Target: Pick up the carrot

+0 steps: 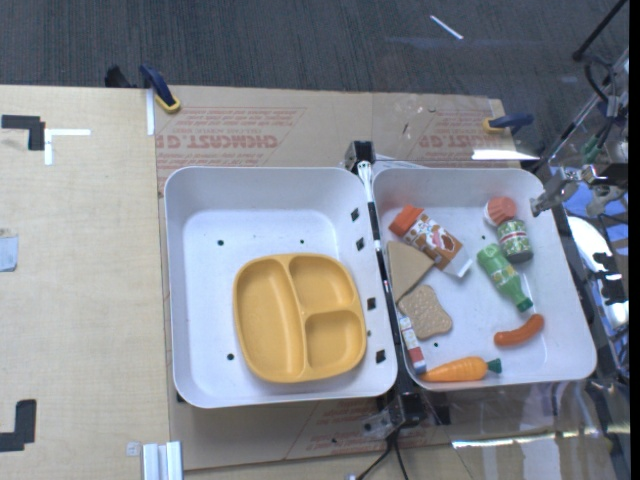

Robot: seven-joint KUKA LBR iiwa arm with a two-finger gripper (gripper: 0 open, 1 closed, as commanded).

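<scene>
The carrot (pixel 455 370) is orange with a green stub at its right end. It lies flat along the front wall of the right bin (pixel 560 368), close to the front left corner. A slice of bread (pixel 428 313) sits just behind it, and a red sausage (pixel 518 333) lies to its right, apart from it.
The right bin also holds a green bottle (pixel 503 276), a small can with a red top (pixel 510 230), an orange and white carton (pixel 428 238) and a flat brown piece (pixel 405 265). A yellow divided plate (pixel 298 316) lies in the left bin (pixel 190 268). Cables and stands crowd the right edge.
</scene>
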